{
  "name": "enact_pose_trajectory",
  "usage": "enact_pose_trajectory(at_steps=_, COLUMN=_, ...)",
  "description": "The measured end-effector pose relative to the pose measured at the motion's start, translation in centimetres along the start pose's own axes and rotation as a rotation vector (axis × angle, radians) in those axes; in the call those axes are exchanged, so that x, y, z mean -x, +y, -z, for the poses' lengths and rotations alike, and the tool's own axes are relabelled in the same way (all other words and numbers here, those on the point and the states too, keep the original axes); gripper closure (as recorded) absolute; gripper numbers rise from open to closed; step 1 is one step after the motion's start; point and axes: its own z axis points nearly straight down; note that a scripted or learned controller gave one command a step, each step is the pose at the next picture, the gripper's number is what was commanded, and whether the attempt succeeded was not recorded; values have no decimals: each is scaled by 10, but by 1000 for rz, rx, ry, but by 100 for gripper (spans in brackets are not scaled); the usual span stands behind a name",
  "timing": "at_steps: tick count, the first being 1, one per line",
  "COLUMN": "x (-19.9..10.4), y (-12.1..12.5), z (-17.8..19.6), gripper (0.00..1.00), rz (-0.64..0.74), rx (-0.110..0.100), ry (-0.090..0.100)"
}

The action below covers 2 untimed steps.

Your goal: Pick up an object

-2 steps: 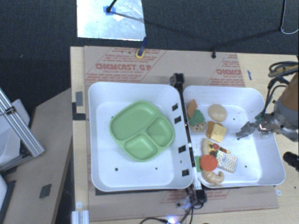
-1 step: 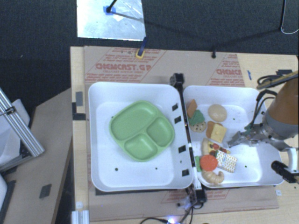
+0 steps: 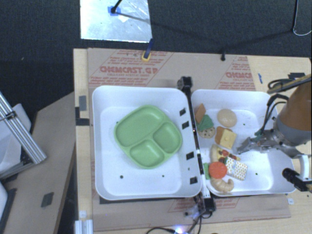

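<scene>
Gripper (image 3: 242,146) in right bin (image 3: 258,101), fingers apart and empty, just right of cheese wedge (image 3: 226,137); suggest centring over wedge before closing, avoiding neighbouring toy food.

Two white bins (image 3: 105,179) are seen on a tan bench (image 3: 204,62) printed with red lettering. A pale green divided plate (image 3: 147,136) is carried in the left bin. In the right bin, a beige round piece (image 3: 226,117), an orange-brown wedge (image 3: 200,112), a yellow cheese-like block (image 3: 226,138), a red round piece (image 3: 218,170), a checked packet in mixed colours (image 3: 237,169) and a tan croissant-shaped piece (image 3: 222,185) are shown. The arm (image 3: 296,116) is coloured grey with an orange band. A silvery sheet (image 3: 115,12) marked with blue tape is laid on dark carpet (image 3: 39,43).
</scene>
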Motion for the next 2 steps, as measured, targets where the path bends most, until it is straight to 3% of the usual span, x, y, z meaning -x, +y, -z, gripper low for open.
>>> enact_pose_trajectory(at_steps=1, x=0, y=1, z=11, gripper=100, rz=0, rx=3, ry=-1)
enact_pose_trajectory(at_steps=2, x=-6, y=11, z=66, gripper=100, rz=5, rx=6, ry=-2)
